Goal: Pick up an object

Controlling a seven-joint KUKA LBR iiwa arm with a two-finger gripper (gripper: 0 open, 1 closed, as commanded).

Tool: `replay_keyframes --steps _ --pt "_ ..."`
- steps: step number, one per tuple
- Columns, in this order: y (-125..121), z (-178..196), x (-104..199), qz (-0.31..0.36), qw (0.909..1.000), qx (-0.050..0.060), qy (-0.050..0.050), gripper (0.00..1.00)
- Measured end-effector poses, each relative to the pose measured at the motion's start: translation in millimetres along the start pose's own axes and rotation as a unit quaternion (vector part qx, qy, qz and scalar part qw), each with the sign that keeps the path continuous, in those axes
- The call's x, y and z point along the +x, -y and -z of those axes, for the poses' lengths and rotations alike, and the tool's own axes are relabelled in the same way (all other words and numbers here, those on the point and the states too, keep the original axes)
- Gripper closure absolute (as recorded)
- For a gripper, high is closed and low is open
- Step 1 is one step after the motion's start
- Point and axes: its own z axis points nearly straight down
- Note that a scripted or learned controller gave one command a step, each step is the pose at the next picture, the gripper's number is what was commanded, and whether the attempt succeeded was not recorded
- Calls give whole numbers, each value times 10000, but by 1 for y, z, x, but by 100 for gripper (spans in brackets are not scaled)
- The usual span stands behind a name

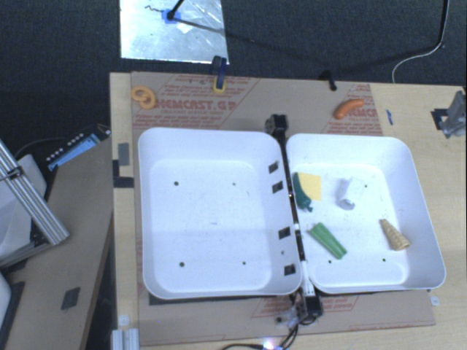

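Bench point(419, 104) is carrying two white bins; the right bin point(427, 217) is holding a green stick point(327, 240), yellow card point(309, 187), grey cup point(344, 194) and cone point(394, 235). Gripper point(454, 115) is sitting well apart from them, and I can't tell its grip state. Looks like the reach is just starting, so next it's needing to come over one piece.

A small pale grey, blocky bit of the arm point(455, 115) shows, its details too small to tell.

We see the bench point(241, 97) bearing two white bins, left point(211, 214) and right point(365, 217), side by side, touching, with a pretzel point(143, 97) and sausage point(349, 109) behind them.
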Motion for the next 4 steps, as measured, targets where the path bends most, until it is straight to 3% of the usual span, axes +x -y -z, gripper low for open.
replay_keyframes --steps 1,2,3,4 --pt "1 7 -88 -50 10000 0 13 100" --pt "0 6 -42 4 10000 13 -3 100" --pt "1 6 -119 -50 10000 7 13 100" --pt "0 6 -55 20 10000 11 -7 100"
